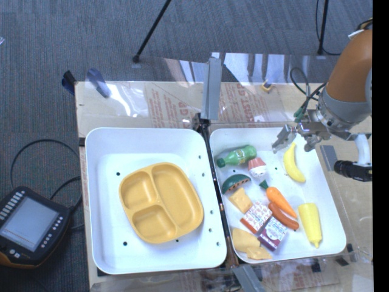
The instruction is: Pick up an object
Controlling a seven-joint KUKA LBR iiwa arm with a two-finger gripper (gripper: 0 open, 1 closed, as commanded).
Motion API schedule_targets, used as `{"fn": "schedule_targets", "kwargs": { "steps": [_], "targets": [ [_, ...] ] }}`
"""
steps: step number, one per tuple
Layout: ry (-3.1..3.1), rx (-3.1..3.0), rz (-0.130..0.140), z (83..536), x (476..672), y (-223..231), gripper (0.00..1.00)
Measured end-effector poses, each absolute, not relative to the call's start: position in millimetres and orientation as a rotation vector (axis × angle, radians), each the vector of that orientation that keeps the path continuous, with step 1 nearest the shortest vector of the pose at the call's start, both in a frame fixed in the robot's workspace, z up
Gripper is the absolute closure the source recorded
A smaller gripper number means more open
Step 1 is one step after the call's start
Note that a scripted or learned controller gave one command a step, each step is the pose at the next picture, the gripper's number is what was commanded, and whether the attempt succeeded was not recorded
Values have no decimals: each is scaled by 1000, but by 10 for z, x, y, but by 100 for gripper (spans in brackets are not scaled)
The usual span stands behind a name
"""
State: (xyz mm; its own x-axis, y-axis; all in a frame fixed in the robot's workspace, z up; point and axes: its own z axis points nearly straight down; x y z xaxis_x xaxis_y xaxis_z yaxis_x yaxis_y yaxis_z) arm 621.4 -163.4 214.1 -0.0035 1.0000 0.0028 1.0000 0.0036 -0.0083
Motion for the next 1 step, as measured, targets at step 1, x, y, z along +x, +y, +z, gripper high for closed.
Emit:
{"fn": "schedule_targets", "kwargs": {
  "steps": [1],
  "targets": [
    [-1802, -2562, 13, 1307, 6409, -2037, 0]
  ]
}}
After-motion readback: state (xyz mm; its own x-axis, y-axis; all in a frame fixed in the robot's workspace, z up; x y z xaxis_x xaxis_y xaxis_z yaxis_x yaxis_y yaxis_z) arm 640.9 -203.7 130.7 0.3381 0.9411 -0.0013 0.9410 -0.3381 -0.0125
